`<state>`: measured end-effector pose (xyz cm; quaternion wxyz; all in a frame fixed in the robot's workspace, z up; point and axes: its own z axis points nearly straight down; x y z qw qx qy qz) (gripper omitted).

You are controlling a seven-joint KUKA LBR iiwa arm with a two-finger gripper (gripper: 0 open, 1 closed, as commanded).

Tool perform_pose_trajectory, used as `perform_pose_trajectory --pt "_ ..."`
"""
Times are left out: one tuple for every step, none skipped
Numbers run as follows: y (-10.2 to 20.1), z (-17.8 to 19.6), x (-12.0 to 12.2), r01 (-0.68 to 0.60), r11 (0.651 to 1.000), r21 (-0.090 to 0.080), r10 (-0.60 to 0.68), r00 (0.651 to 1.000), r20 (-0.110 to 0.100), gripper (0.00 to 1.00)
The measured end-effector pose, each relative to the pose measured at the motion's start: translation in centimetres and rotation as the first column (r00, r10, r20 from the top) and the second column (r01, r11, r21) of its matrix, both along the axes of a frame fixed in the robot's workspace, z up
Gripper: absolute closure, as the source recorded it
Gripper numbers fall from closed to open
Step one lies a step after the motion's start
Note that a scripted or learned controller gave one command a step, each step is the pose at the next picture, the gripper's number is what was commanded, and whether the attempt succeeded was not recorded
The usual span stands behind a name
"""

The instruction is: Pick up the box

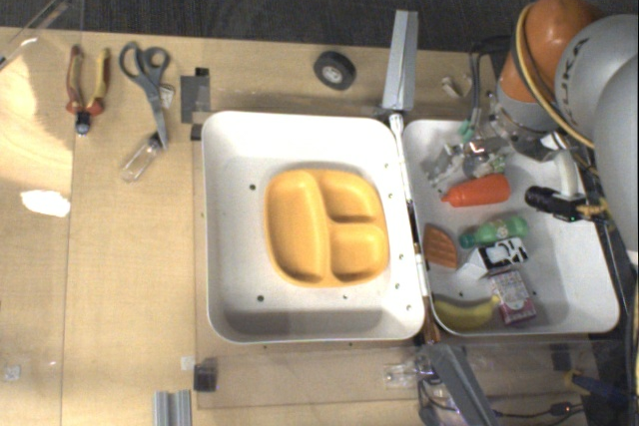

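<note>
Camera view: wood bench (120, 254), dark carpet behind; fingers (467, 153) state unclear.

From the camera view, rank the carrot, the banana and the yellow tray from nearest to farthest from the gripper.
The gripper is over the far end of the right bin.
1. Carrot: right bin, just below the gripper in the view.
2. Banana: right bin, near edge.
3. Yellow tray: left bin, centre. Its nearest corner rivals the banana, so 2 and 3 are close.
</note>
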<state>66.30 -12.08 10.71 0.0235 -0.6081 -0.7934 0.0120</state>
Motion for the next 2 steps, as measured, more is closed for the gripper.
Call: perform_pose_trajectory --pt "1.9 -0.4 -2.1 0.041 0.999 -0.021 -0.04 0.998 0.05 0.0" --pt "1.2 -0.4 -0.2 0.046 0.999 -0.018 -0.046 0.999 0.001 0.0"
